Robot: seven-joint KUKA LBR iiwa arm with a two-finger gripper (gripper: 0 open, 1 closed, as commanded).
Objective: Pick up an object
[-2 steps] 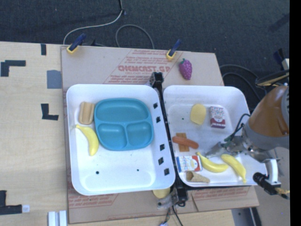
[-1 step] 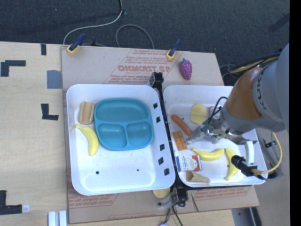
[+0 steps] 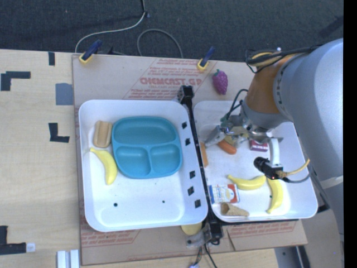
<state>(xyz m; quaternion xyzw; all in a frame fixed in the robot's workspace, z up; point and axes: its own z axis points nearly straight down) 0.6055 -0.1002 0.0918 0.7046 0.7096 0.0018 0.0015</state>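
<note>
Arm [image 3: 312, 88] reaches in from right over right bin [image 3: 301, 205]. Gripper [image 3: 226, 134] low at bin's upper middle, fingers spread narrow, nothing clearly between them. Carrot [image 3: 227, 147] just below the tips, long axis roughly left-right. Bananas [image 3: 262, 186] further toward front.

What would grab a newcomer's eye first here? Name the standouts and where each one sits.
The blue divided plate dominates the left bin, with a banana and a tan bread-like piece along its left side. The grey arm with its orange band reaches into the right bin, its gripper low over a small orange item. Purple grapes lie on the cardboard behind the bins.
</note>
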